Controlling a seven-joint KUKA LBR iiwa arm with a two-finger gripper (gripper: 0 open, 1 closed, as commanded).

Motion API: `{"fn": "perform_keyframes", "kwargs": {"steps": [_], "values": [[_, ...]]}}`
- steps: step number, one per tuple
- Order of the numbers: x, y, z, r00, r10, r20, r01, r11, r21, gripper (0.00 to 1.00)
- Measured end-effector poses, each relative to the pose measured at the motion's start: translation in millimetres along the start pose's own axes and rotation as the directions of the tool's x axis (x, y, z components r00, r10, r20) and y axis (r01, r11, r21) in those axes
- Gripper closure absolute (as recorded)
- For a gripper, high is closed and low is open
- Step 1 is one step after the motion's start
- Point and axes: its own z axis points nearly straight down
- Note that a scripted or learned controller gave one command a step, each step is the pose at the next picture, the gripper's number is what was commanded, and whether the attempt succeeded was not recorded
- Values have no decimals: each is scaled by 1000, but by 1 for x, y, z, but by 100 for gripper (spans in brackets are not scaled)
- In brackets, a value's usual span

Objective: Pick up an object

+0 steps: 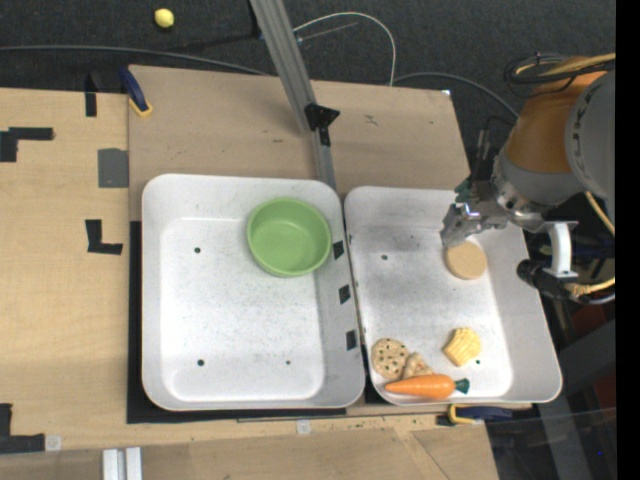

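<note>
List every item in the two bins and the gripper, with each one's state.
green bowl: upright, left bin.
tan disc: flat, right bin, just below the gripper.
cookie: flat, near edge.
yellow piece: lying loose.
carrot: on its side.
gripper: above disc.

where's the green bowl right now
The green bowl sits in the left bin, near its top right corner, close to the divide with the right bin.

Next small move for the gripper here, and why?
Probably a short descent onto the round tan disc. The gripper sits just above the disc's upper edge in the right bin, and nothing is visibly between its fingers.
</note>
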Motion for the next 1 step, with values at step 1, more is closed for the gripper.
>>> {"fn": "perform_keyframes", "kwargs": {"steps": [1], "values": [[6,-1,-62,1000,0,0,0,1000,0,100]]}}
